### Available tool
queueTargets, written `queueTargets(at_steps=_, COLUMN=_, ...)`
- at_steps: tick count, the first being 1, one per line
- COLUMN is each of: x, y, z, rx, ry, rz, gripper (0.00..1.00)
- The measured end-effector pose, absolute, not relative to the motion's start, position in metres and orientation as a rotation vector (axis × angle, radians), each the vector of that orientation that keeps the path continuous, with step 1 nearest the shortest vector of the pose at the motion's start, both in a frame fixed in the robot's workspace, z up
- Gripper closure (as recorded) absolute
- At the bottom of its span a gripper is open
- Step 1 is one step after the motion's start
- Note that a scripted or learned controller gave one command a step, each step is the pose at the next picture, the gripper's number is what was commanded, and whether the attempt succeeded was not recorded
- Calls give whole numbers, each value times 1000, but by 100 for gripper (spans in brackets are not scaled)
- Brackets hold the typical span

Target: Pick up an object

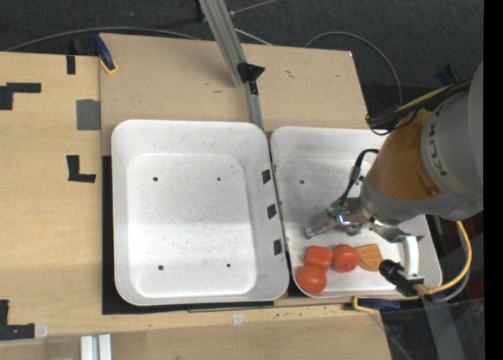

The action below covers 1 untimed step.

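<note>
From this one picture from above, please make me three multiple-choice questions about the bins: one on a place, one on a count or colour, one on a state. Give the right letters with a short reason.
1. Where do the red pieces lie?
A. In the middle of the left bin
B. At the near edge of the right bin
C. On the wooden bench behind the bins

2. How many red pieces are there?
A. One
B. Three
C. Six

3. Where is the tool in relation to the red pieces?
A. Above the right bin, apart from them
B. Above the left bin
C. Pressed down on the tan piece

Answers:
1 B: the red pieces lie along the near wall of the right bin.
2 B: three red lumps sit together, beside a tan piece.
3 A: the tool hangs over the right bin's floor, farther from the camera than the pieces, with a gap between.
</note>
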<state>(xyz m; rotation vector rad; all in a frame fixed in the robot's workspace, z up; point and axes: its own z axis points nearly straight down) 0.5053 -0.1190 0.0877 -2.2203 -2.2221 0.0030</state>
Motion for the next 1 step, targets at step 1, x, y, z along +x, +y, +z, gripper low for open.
queueTargets(at_steps=1, x=505, y=-118, z=99, rx=-2218, ry=-2222, rz=2, gripper=100)
